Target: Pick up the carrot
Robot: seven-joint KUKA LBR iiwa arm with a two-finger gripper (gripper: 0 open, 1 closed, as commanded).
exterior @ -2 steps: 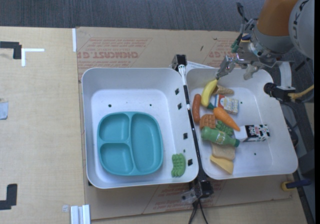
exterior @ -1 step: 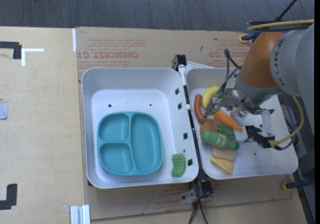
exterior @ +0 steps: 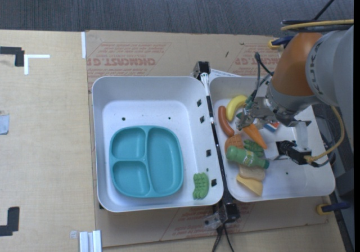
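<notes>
The carrot [exterior: 252, 133] is orange with a green leafy top and lies slanted in the middle of the right bin [exterior: 298, 180]. My gripper [exterior: 249, 116] hangs low over the carrot's upper, narrow end, reaching in from the right under the orange-banded wrist. From this view I cannot make out whether it touches the carrot. The gripper body hides the tip of the carrot.
Crowded around the carrot are a yellow banana [exterior: 236, 103], a red sausage [exterior: 225, 121], a green bottle [exterior: 247, 157], an orange fruit [exterior: 233, 142] and a cheese wedge [exterior: 250, 182]. The left bin [exterior: 107, 99] holds a teal divided plate [exterior: 147, 161] and a green vegetable [exterior: 201, 185].
</notes>
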